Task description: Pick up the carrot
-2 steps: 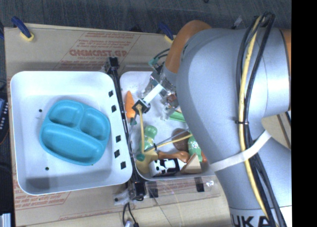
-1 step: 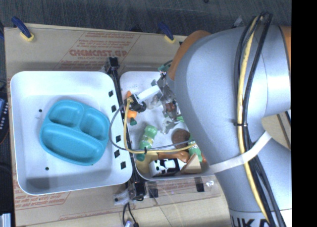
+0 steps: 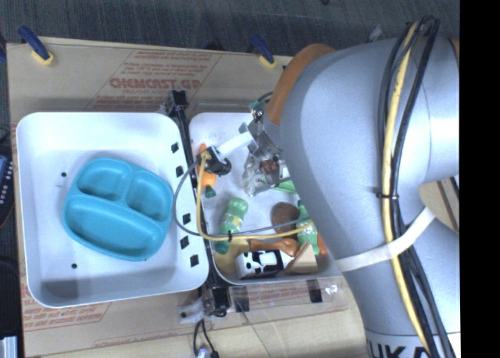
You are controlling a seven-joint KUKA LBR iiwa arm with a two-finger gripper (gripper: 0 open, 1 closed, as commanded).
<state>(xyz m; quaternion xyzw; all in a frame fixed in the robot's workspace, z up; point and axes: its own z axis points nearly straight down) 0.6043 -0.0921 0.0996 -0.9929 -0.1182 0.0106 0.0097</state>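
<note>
Camera view: the gripper (image 3: 262,162) is seen low inside the right bin (image 3: 226,123), among crowded toys. Whether its jaws are apart or together cannot be told. The carrot (image 3: 206,177) is lying at the left wall of this bin, beside a green bottle (image 3: 233,214). A neighbouring toy may be grabbed instead, because the carrot is pressed against the wall.

1. Pretty even, cool overhead light, nothing blown out.
2. Soft shadow pools in the left bin (image 3: 47,286) near its lower corner.
3. The arm (image 3: 367,153) looks soft; overall a bit grainy.
</note>
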